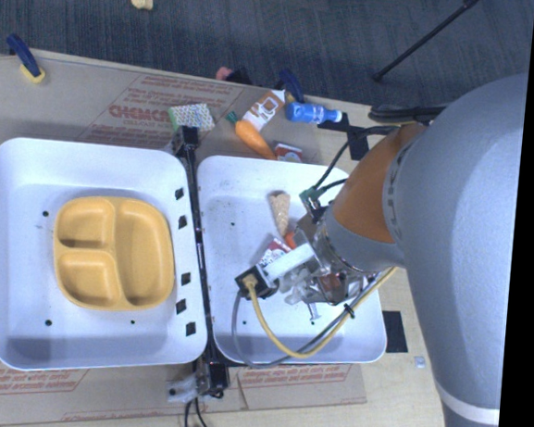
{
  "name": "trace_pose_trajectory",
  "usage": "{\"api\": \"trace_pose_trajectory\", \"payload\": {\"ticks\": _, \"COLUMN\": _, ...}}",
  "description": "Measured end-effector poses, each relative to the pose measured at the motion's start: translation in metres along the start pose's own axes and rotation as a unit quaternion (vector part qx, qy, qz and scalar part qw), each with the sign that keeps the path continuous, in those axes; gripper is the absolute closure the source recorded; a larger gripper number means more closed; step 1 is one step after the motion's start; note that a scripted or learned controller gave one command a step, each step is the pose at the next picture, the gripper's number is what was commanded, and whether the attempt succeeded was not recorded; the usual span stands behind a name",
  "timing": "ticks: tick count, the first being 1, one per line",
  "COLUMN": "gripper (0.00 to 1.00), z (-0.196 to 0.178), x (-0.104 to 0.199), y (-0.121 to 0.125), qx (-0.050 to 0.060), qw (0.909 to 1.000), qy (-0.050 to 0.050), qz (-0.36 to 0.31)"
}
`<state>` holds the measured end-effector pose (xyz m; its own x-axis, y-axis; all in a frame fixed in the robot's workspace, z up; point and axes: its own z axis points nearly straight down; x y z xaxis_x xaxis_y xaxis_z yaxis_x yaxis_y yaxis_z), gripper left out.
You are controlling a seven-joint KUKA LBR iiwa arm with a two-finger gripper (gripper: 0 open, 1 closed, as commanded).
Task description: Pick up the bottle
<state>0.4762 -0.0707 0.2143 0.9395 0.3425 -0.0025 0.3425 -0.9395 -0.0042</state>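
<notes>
1. I see the arm (453, 206) reaching in from the right, its bulk covering the right bin's (222, 250) right side and near-right corner.
2. The gripper (311, 291) sits low over that bin, just right of its middle. I cannot tell how its jaws stand; wrist hardware and a yellow cable (275, 334) hide them.
3. The bottle (311, 114), blue with a white cap, lies on its side on the cardboard beyond the right bin's far rim, outside both bins and well apart from the gripper.
4. Just left of the bottle lie a small carton (265, 108) and an orange carrot (253, 138), close to the far rim.
5. Inside the right bin, a cone (278, 209) lies beside the wrist, and a small red-and-white packet (273, 253) lies just left of the gripper.
6. The bin's left half is bare white floor up to the divider between the bins.
7. The left bin (16, 325) holds a yellow tray (113, 250) in its middle, with bare floor all round it to the walls.
</notes>
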Motion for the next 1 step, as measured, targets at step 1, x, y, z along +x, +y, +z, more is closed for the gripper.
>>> {"api": "trace_pose_trajectory", "payload": {"ticks": 1, "gripper": 1.0, "z": 0.0051, "x": 0.005, "y": -0.0149, "qx": 0.001, "qw": 0.9875, "qy": -0.001, "qz": -0.158}}
